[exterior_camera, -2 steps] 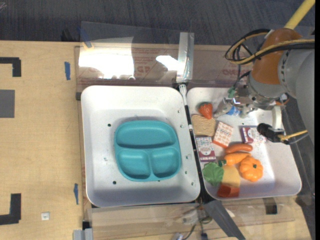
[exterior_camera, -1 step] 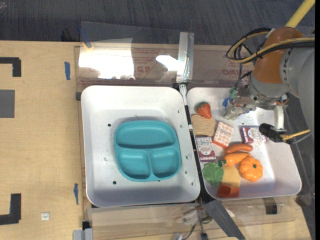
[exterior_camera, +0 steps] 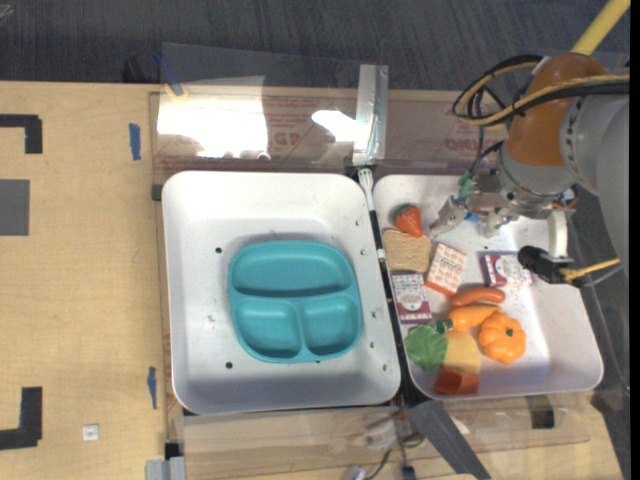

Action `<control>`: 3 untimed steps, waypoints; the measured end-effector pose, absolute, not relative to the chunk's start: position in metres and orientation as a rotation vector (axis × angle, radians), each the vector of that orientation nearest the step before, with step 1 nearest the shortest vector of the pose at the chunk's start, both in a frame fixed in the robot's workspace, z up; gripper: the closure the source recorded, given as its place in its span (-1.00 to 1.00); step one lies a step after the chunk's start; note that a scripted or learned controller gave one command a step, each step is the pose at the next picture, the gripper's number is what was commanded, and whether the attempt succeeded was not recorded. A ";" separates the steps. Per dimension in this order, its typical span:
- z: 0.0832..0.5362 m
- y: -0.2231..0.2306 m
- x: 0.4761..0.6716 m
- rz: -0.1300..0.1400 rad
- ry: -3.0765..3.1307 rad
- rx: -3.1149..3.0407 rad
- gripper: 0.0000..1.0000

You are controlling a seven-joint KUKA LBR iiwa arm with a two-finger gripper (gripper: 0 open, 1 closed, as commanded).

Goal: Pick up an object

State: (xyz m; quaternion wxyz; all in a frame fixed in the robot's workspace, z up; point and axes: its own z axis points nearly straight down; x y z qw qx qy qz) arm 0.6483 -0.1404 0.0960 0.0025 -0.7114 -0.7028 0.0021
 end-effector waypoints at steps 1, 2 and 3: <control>0.087 -0.098 0.592 -0.002 -2.124 -2.320 -1.00; 0.099 -0.099 0.593 -0.009 -2.122 -2.325 1.00; 0.189 -0.067 0.592 -0.010 -2.228 -2.223 1.00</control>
